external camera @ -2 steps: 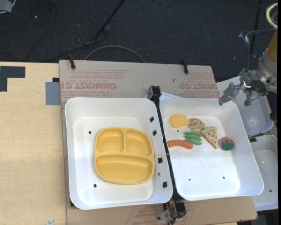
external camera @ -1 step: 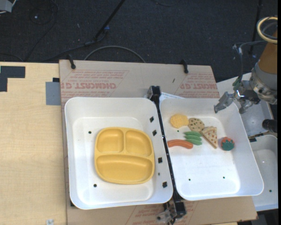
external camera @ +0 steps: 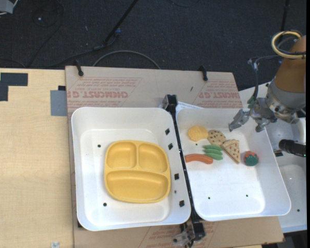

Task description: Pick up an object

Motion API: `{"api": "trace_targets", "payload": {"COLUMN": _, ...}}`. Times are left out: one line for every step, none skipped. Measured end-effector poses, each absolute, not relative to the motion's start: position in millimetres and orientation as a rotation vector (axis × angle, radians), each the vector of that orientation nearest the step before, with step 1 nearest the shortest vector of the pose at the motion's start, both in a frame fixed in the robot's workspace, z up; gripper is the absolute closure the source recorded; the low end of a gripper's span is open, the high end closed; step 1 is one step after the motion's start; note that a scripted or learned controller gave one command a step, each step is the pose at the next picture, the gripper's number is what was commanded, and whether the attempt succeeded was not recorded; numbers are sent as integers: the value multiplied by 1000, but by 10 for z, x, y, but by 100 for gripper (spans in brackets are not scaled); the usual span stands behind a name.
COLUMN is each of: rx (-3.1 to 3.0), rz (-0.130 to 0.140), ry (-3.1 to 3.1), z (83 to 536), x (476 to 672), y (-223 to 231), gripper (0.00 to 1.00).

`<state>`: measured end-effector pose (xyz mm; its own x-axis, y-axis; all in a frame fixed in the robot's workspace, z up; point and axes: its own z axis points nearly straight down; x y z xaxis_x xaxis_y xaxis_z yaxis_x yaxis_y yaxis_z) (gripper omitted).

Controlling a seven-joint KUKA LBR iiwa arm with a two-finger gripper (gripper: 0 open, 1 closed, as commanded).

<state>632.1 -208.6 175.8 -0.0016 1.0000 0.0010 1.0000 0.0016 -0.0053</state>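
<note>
**Bins and toy food**

Left bin [external camera: 88, 190]: yellow tray [external camera: 137, 170] at centre. Right bin [external camera: 237, 200], far half: sausage [external camera: 198, 159], beans [external camera: 213, 152], wedge [external camera: 231, 150], tomato [external camera: 250, 158], cookie [external camera: 216, 137], chip [external camera: 197, 133]. Above far right corner: gripper [external camera: 250, 120], spread open, gripping nothing.

The cardboard sheet [external camera: 144, 84] under the bins bears red print, upside down, too blurred to read surely.
</note>
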Motion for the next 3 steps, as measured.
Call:
{"api": "trace_targets", "payload": {"rx": -2214, "rz": 6, "ry": -2219, "z": 1119, "x": 6298, "y": -2038, "gripper": 0}}
{"api": "trace_targets", "payload": {"rx": -2216, "rz": 2, "ry": -2223, "z": 1261, "x": 6313, "y": -2045, "gripper": 100}}
{"api": "trace_targets", "payload": {"rx": -2223, "rz": -2, "ry": -2226, "z": 1844, "x": 6403, "y": -2097, "gripper": 100}}
